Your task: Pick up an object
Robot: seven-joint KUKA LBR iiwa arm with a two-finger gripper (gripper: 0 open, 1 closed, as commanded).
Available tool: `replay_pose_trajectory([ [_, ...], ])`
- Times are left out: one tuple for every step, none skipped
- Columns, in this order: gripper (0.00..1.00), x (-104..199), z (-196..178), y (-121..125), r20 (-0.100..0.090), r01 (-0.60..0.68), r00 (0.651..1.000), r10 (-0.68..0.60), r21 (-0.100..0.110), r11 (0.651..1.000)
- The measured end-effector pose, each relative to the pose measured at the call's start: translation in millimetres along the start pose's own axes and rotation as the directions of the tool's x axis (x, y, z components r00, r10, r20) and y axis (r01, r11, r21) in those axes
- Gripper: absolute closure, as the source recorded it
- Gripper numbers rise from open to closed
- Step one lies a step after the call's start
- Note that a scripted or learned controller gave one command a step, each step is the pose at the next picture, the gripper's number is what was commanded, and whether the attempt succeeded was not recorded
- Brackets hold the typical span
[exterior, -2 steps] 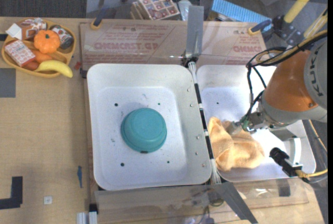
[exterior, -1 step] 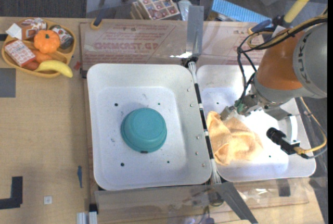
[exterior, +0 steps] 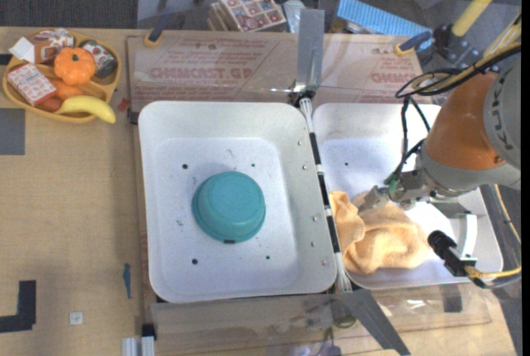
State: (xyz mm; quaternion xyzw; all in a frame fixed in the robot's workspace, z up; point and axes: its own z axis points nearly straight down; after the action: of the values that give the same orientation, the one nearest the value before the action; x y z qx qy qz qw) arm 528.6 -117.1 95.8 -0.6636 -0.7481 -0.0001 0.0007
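Observation:
A crumpled yellow-orange cloth [exterior: 379,238] lies in the near left part of the right bin [exterior: 364,139]. A teal bowl [exterior: 229,206] sits upside down in the middle of the left bin [exterior: 166,131]. My gripper [exterior: 386,195] is low in the right bin, right at the cloth's upper edge, reaching in from the right below the orange band of the arm [exterior: 464,135]. The gripper looks to touch the top of the cloth. No part of the cloth is seen lifted.
A basket [exterior: 16,89] with a banana, a small pumpkin and packets stands on the bench at the far left. Cardboard sheets lie behind both bins. A metal divider [exterior: 310,56] stands between the bins at the back. Cables hang beside the arm.

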Motion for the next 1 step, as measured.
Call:
replay_pose_trajectory([
  [0.0, -43.0, -25.3, 50.0, 0.004, 0.133, 0.991, -0.133, -0.004, 0.991],
])
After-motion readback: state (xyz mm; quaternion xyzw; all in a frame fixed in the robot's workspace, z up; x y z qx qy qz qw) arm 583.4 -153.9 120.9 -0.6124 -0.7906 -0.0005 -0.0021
